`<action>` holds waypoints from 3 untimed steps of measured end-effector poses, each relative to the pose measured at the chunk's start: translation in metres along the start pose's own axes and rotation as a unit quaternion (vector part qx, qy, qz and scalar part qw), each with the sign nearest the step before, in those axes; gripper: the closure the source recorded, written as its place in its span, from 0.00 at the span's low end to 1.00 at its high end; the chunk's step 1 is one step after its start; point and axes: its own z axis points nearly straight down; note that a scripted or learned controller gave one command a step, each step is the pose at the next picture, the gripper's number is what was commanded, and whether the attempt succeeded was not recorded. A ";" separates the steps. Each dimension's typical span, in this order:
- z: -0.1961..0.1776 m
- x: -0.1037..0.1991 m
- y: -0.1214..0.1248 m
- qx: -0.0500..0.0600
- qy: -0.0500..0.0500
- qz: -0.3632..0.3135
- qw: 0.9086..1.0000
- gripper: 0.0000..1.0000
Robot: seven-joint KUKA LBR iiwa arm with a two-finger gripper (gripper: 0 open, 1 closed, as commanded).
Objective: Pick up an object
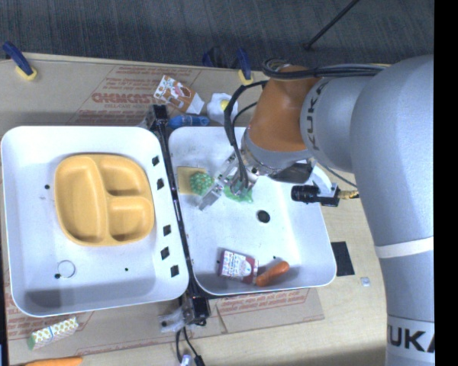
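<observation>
The grey arm (382,151) reaches in from the right, its orange band (278,117) above the wrist, and the letters "KU" can be read on its side near the band, with "KUK" again on the base at the lower right. The gripper (227,183) is down in the right bin (313,235), near its upper left part, with a green object (240,193) just beside it and a yellow sponge-like piece with a green knobbly ball (195,180) close to its left. Whether the gripper is apart or together cannot be told, nor whether it touches the green object.

Lower in the same bin lie a dark red packet (235,265) with small white print too fine to read and, touching its right end, an orange carrot-shaped toy (273,273). A small dark round spot (263,217) sits on the bin floor between these and the gripper.

The left bin (23,204) holds a yellow divided tray (103,198). Both bins rest on a cardboard sheet (99,90) printed in red; a word like "CHEMCAST" seems to show, though it is blurred. Behind the bins on the tabletop sits a small printed snack packet (172,92), its text illegible.
</observation>
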 end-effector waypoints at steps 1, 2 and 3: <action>0.001 0.064 -0.047 0.000 0.000 0.085 0.996 0.00; 0.001 0.085 -0.051 0.000 0.001 0.102 0.995 0.00; -0.041 0.093 -0.062 -0.001 -0.001 0.048 0.999 0.00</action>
